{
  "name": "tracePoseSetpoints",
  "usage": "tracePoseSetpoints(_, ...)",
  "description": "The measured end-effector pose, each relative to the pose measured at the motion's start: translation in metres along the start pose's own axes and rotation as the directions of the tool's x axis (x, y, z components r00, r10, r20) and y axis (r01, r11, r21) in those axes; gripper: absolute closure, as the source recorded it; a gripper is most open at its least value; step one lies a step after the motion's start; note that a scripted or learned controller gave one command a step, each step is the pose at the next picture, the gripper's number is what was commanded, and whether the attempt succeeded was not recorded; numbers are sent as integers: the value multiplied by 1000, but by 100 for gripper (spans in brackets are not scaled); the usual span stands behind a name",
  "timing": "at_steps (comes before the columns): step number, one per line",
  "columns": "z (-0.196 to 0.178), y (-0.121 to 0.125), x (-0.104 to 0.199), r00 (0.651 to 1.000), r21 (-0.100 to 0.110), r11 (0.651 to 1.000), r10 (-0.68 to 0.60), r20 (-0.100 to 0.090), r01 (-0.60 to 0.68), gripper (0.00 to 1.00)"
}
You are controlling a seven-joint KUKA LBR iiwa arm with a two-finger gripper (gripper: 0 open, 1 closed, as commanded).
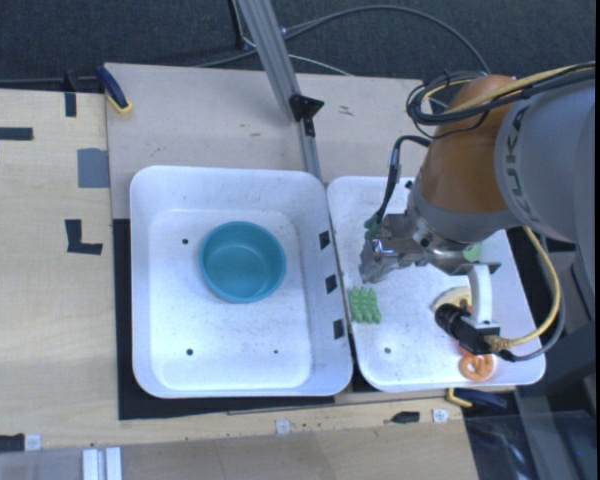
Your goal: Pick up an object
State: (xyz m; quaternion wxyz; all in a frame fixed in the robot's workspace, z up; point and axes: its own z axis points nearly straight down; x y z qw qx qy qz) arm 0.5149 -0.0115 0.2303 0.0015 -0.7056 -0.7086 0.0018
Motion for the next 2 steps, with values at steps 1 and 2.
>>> tracePoseSetpoints(1, 13, 16, 51, 1000, 2, 1000, 1, 1, -1, 100)
tracePoseSetpoints(2, 5, 24, 109, 1000, 0, 1000, 0, 1, 0, 100)
